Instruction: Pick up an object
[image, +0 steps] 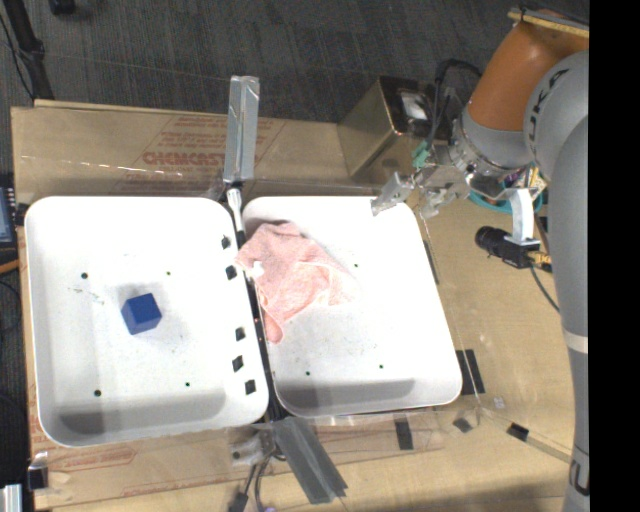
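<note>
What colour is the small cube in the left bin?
Blue. The cube shows clearly in the camera view, against the white bin.

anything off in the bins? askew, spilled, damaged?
One thing: the pink cloth in the right bin lies crumpled against the divider side, its edge riding up on the rim rather than flat on the floor. The blue cube sits squarely in the left bin. Nothing spilled or visibly damaged.
</note>
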